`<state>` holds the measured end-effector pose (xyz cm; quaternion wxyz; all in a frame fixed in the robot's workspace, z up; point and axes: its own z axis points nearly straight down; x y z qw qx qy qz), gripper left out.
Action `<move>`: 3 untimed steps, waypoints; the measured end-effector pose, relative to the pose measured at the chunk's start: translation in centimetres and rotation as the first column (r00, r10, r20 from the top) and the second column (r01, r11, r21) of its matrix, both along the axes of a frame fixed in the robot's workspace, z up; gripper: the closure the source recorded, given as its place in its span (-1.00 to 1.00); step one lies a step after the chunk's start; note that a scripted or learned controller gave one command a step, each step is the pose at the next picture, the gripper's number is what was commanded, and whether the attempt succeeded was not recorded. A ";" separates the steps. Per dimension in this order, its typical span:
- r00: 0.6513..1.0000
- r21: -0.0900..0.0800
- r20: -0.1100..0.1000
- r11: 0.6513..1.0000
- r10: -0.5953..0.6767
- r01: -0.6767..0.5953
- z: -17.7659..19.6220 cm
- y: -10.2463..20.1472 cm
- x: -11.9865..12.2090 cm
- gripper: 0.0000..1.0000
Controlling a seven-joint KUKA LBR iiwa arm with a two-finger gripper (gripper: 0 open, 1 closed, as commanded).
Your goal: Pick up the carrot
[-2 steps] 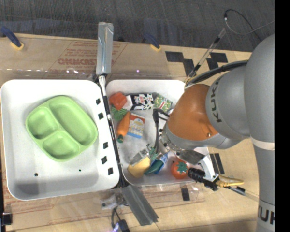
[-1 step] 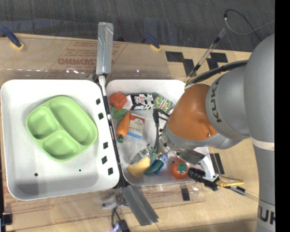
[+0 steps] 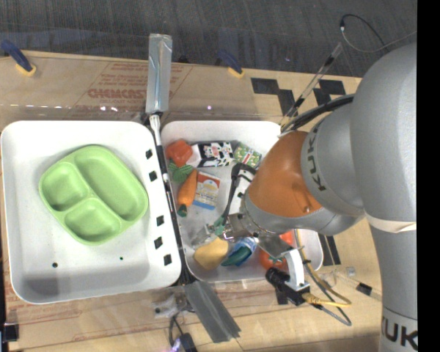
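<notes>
The carrot (image 3: 187, 190) lies orange and slender, tip pointing down, near the left wall of the right bin (image 3: 271, 130). Its green top sits by a red tomato-like piece (image 3: 179, 152). My gripper (image 3: 226, 231) is low in the right bin, to the right of and below the carrot, roughly a carrot's length away from it. The grey arm with its orange band (image 3: 282, 182) covers much of the bin's right half.
The left bin (image 3: 29, 270) holds a green divided plate (image 3: 94, 192). In the right bin lie a small carton (image 3: 207, 191), a cow-print box (image 3: 218, 152), a yellow fruit (image 3: 211, 253), a blue item (image 3: 242, 254) and a red piece (image 3: 273, 257).
</notes>
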<state>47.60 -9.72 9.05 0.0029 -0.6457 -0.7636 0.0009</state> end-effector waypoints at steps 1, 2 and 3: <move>1.000 0.000 0.007 1.000 0.006 -0.006 1.2 0.0 0.3 1.00; 1.000 -0.001 0.002 1.000 0.005 -0.005 1.0 0.0 0.1 -1.00; 0.988 -0.001 0.005 0.988 -0.156 0.156 11.9 1.7 0.1 -1.00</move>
